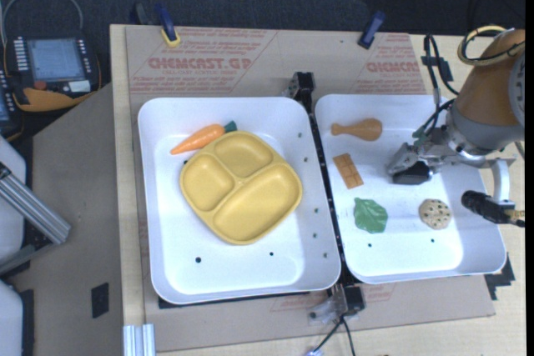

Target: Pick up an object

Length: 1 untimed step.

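Observation:
In the right bin (pixel 476 258) lie a tan drumstick (pixel 357 129), an orange cracker (pixel 348 171), a green leafy piece (pixel 370 215) and a round cookie (pixel 435 213). My gripper (pixel 409 167) hangs low over the middle of that bin, right of the cracker and above the cookie. Nothing shows between its fingers. The left bin (pixel 163 204) holds a yellow divided plate (pixel 240 187) with an orange carrot (pixel 198 138) along its upper left edge.
The arm's grey and orange wrist (pixel 491 100) leans in over the right bin's far right side. A black part (pixel 488 207) sticks out near the cookie. A dark divider (pixel 321 179) runs between the bins. Clamps (pixel 169 33) sit on the board's back edge.

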{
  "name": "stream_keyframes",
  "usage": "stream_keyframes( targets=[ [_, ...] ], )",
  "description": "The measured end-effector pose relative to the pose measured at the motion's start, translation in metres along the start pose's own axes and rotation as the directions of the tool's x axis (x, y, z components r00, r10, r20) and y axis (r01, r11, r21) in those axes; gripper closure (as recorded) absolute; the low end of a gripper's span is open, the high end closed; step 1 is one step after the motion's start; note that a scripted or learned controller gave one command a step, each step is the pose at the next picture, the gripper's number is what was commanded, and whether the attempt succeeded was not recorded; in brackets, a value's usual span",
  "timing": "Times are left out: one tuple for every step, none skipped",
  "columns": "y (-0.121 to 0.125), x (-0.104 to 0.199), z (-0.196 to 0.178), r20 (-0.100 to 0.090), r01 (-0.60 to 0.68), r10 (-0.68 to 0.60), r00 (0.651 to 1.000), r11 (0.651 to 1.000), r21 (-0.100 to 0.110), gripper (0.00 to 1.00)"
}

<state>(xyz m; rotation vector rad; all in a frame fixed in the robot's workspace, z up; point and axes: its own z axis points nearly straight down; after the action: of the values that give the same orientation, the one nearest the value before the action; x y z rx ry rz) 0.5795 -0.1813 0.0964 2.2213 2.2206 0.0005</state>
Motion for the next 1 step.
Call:
stream_keyframes(
  targets=[
    [-0.0049,0.0042,-0.0603,0.002,0.001,-0.001,1.000,1.000,-0.007,1.00]
  ],
)
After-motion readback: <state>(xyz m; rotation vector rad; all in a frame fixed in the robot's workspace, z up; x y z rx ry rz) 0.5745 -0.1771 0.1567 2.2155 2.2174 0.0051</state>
